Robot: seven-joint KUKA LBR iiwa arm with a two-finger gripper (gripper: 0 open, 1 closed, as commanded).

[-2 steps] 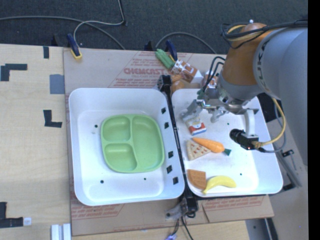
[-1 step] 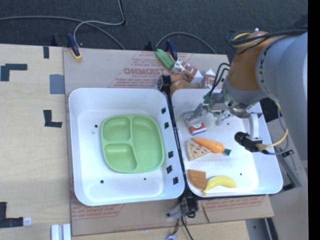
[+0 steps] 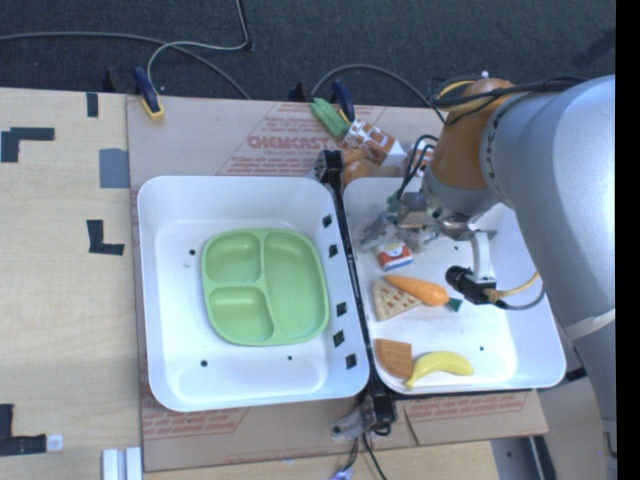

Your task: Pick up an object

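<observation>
My gripper (image 3: 392, 224) is low over the back left part of the right bin (image 3: 520, 343), reaching in from the right. Just in front of it lies a small red and white object (image 3: 396, 258); nothing shows between the gripper and it. Further forward are an orange carrot (image 3: 420, 291) and a tan wedge-shaped piece (image 3: 392, 302) touching each other. A yellow banana (image 3: 441, 366) and an orange waffle-like piece (image 3: 393, 357) rest near the bin's front wall.
The left bin (image 3: 170, 268) holds a green divided plate (image 3: 265, 285). Behind the bins, on the cardboard, lie a green object (image 3: 329, 117) and a brown packet (image 3: 366, 146). The arm's grey body covers the right bin's right side.
</observation>
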